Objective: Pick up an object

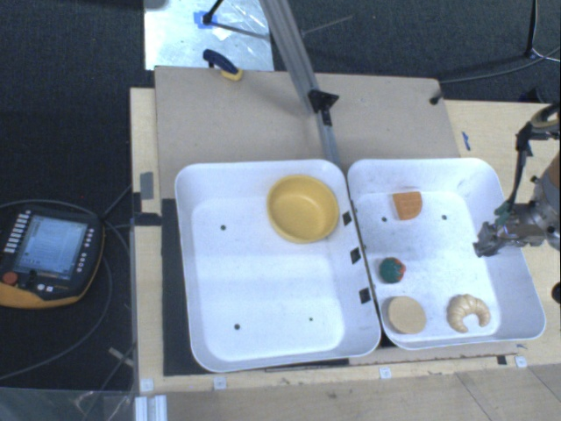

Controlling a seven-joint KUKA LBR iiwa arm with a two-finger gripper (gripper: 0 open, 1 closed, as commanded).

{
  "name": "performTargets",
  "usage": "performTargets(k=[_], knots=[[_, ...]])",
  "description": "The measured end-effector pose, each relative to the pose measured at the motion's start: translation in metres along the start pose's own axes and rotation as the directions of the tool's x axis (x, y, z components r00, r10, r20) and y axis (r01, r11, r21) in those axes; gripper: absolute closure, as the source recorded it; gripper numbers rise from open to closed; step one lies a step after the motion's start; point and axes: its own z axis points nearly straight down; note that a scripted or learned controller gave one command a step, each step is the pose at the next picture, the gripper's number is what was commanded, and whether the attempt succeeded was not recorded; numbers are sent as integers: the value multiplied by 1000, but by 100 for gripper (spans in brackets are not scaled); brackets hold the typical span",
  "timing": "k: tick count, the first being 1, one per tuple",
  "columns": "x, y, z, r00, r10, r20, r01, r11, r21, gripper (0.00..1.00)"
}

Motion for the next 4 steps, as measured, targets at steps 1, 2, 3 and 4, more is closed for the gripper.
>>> performTargets(k=[1,2,3,4], knots=[[46,31,-4,1000,-5,-1,5,1000,1,100],[90,53,-12,1000,-4,-1,4,1000,1,100],[139,69,1,1000,-3,-2,3,1000,3,100],[180,83,6,1000,-3,-1,3,1000,2,100]])
